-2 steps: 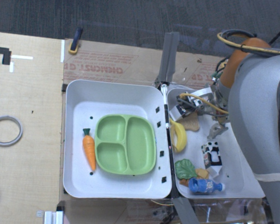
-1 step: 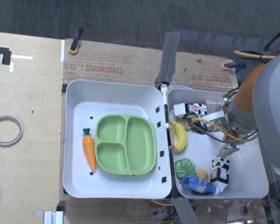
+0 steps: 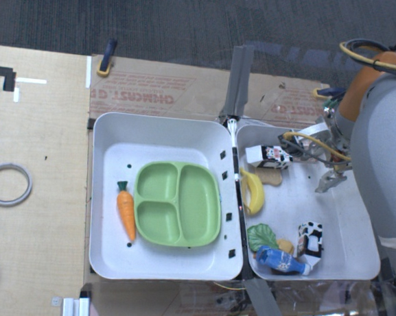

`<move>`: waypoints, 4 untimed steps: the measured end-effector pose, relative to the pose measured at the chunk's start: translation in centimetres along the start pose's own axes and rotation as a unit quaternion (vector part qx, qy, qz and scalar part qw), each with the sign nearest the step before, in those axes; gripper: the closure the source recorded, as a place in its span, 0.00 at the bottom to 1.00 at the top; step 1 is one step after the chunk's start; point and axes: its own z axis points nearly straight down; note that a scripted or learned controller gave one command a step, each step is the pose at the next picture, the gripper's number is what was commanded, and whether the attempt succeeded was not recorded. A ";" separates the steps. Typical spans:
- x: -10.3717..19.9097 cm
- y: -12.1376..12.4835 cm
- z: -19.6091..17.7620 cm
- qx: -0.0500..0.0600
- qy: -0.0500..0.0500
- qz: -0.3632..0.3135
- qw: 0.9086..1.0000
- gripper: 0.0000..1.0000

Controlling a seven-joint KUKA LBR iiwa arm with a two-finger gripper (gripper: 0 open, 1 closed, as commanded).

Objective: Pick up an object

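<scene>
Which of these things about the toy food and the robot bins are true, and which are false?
1. The orange toy carrot lies in the left white bin, beside the green divided plastic plate. True.
2. The yellow toy banana sits on the green plate. False: it lies in the right white bin, near the wall between the bins.
3. The blue plastic bottle lies on its side near the right bin's front edge. True.
4. A grey ring lies inside the left bin. False: it rests on the wooden bench, left of both bins.
</scene>
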 end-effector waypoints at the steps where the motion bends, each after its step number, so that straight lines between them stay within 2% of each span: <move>1: 1.3 -5.6 -1.2 0.000 0.002 0.006 1.000 0.00; 2: 1.1 -5.8 1.0 0.000 -0.001 0.018 1.000 0.00; 4: 1.1 -5.8 1.0 0.000 0.000 0.018 1.000 0.00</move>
